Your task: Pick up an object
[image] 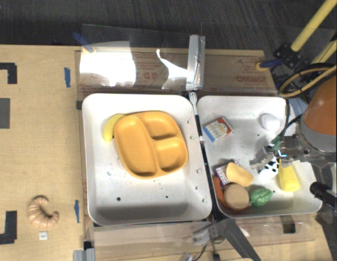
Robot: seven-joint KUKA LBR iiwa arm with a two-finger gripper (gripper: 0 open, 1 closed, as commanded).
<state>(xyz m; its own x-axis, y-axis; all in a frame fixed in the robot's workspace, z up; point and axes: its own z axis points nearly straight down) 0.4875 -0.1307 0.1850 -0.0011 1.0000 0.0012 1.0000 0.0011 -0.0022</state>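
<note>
hand | right bin | grip state: cannot tell | beside dice

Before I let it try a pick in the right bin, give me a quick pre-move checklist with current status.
1. Claw is over the right bin, among the objects: ok.
2. Claw open or shut: cannot tell, the fingers are too small and cluttered to read.
3. Anything held already: cannot tell.
4. Targets near the claw: yellow block just beside it, green toy and brown ball nearer the front wall: ok.
5. Room around targets: not ok for the ball, which touches the green toy and sits against the yellow wedge.
6. Small box lies apart from the rest, an easier pick: ok.
</note>
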